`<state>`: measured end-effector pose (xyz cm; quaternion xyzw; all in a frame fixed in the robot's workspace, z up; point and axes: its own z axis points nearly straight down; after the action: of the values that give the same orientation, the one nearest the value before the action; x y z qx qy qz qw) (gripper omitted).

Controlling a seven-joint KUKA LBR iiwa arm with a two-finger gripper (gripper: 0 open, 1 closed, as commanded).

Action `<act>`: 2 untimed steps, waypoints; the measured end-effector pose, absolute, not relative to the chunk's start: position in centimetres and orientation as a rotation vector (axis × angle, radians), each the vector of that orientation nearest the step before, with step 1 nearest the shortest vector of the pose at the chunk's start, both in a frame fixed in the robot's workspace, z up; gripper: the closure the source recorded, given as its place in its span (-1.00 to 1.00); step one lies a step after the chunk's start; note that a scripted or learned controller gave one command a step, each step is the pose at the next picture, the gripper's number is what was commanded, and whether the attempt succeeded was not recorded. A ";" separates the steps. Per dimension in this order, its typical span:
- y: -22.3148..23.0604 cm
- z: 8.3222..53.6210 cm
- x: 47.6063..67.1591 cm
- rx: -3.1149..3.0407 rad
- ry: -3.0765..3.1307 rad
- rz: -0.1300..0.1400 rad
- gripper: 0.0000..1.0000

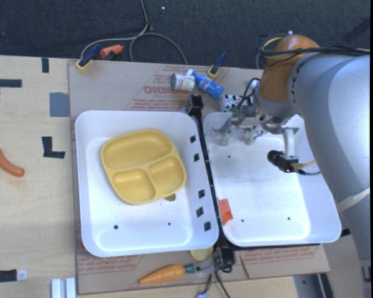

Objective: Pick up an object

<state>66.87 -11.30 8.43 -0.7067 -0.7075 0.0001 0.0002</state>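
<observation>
Clearly no catch yet: gripper low at upper end of right bin, jaws apparently parted, nothing between. Only obvious target: plate, centre-left of frame, flat in left bin. Best to cross over, straddle plate's raised rim, descend squarely, close firmly before lifting.

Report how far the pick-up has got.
Done: the arm has reached over the right bin, its pincer low near the bin's far left corner. In hand: nothing visible between its fingers. Left: the whole grasp and lift; the yellow plate lies in the left bin.
</observation>
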 end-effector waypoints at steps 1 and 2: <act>-11.2 9.6 66.9 -2.221 -2.227 -0.002 1.00; -11.3 9.5 66.9 -2.221 -2.227 0.000 -1.00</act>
<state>66.92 -11.27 9.54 -0.7061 -0.7081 -0.0001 -0.0019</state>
